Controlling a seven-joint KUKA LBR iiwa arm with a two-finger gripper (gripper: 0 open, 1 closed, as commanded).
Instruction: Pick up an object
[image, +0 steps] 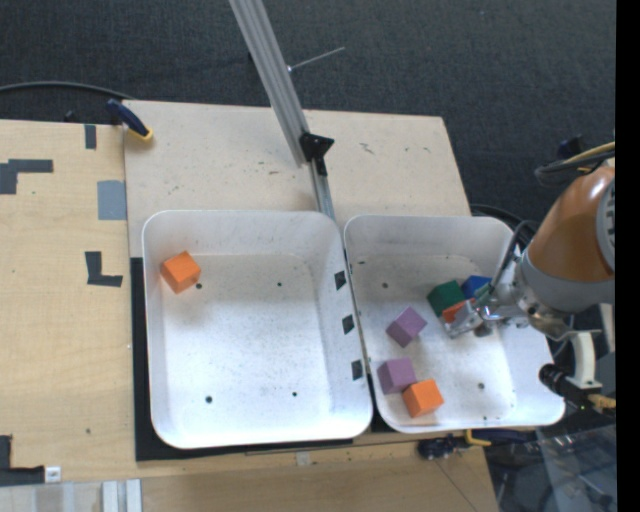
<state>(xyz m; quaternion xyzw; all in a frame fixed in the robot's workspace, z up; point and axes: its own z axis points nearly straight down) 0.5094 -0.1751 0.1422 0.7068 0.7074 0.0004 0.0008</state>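
Low in the right bin (500, 240), arm (570, 245) bent inward, gripper (468, 315) beside green block (446, 297), grip state unclear.

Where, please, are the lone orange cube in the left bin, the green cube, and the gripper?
Orange cube (181, 271): camera view, its top face.
Green cube (446, 297): camera view, its top face.
Gripper (470, 312): camera view, its fingertip area beside the green cube.

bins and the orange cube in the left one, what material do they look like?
Bins: likely thin moulded plastic, white, slightly glossy; rounded corners, raised rims and soft sheen suggest it. Surface looks scuffed with grey specks.
Orange cube: matte, uniform colour, crisp edges, no visible grain; could be painted wood, foam or plastic, the view can't settle which.
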